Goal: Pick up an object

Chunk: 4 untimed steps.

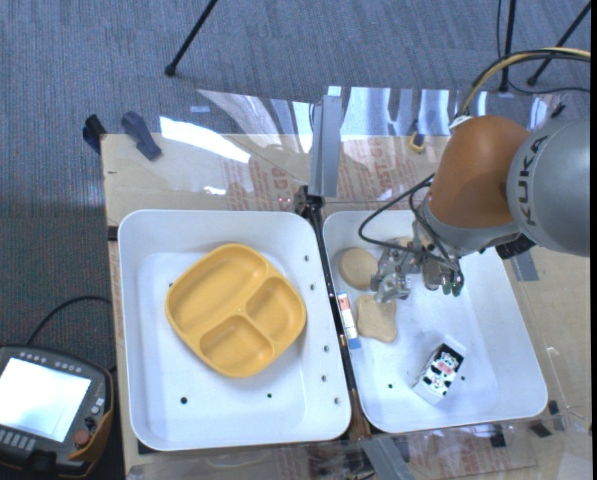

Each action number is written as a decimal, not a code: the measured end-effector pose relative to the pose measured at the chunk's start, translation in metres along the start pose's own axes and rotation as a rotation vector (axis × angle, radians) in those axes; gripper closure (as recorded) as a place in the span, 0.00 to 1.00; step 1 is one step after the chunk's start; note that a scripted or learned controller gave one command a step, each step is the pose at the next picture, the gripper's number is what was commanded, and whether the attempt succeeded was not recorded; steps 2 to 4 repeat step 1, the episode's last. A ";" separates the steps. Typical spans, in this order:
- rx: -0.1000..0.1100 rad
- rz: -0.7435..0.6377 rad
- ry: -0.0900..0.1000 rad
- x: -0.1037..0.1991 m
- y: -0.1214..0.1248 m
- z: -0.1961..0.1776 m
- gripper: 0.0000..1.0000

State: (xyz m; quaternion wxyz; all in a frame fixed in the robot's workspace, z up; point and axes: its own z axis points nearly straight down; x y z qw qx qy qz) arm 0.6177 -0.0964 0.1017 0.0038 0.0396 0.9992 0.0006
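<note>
Reaching in from the right, my arm [538,183] hangs over the right bin [508,368], the orange band above the wrist sitting over that bin's far side; my gripper [416,276] points down and to the left, low over the bin's far-left part, just beside a round tan object [357,266] that lies near the bin's left wall; whether my fingers are wide or narrow I cannot tell, because the metal parts blur together there, and I see nothing between them; just nearer than the gripper lies a flat tan piece [378,320], possibly a soft toy or a slice of bread, apart from my fingers; along the left wall of this bin lies a slim white stick with a red and a blue end [348,321]; toward the near right corner a small black-and-white box [439,372] lies tilted, well apart from the gripper; the left bin [148,388] holds a yellow divided plate [236,310], set slantwise near its middle; at the near left, off the bench, sits a grey handheld pendant with a lit screen [40,406].
</note>
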 end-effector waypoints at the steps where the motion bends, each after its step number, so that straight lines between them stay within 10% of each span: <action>1: -0.001 -0.261 0.004 0.071 0.060 -0.088 1.00; 4: -0.001 -0.261 0.004 0.071 0.060 -0.088 1.00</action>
